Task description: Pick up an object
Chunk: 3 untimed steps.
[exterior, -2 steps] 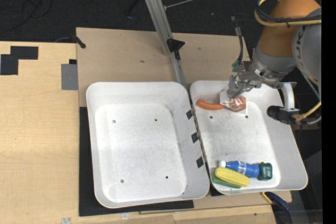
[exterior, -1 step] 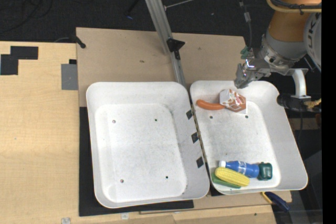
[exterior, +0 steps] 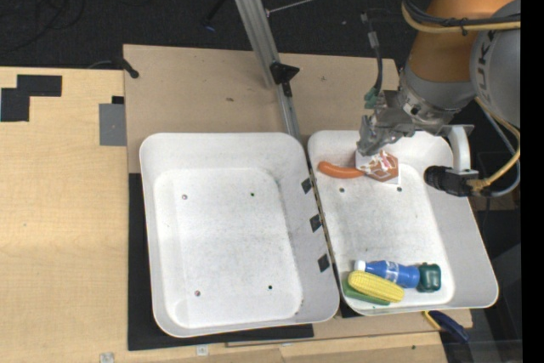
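White bins sit side by side on the worktop (exterior: pixel 68 183): the left bin (exterior: pixel 225 234) and the right bin (exterior: pixel 399 217). At the right bin's upper edge the jaws (exterior: pixel 374 150) touch a red-and-white packet (exterior: pixel 382 167); their state I cannot tell. An orange carrot (exterior: pixel 338 171) lies just left.

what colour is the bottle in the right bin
Blue, with a white cap end, beside the corn; the bottle shows in the camera view.
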Each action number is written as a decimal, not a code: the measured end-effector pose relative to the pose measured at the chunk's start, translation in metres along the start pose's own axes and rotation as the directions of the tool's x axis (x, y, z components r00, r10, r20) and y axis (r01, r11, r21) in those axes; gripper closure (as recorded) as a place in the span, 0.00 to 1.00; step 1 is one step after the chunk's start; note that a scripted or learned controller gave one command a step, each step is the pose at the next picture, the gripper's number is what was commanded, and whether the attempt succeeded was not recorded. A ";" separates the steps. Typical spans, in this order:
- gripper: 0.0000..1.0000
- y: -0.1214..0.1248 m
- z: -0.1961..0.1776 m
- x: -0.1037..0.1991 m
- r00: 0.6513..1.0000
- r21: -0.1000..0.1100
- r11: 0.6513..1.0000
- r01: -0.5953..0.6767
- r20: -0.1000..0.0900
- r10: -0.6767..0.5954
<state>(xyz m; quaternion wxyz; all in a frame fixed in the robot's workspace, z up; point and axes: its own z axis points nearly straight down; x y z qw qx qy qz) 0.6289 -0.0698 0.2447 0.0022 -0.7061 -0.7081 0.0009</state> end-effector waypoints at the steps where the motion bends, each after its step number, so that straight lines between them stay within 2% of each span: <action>1: 1.00 -0.006 0.014 0.047 1.000 0.001 1.000 0.001 0.000 -0.001; 3: 1.00 -0.025 0.002 0.148 1.000 0.001 1.000 0.002 -0.001 -0.002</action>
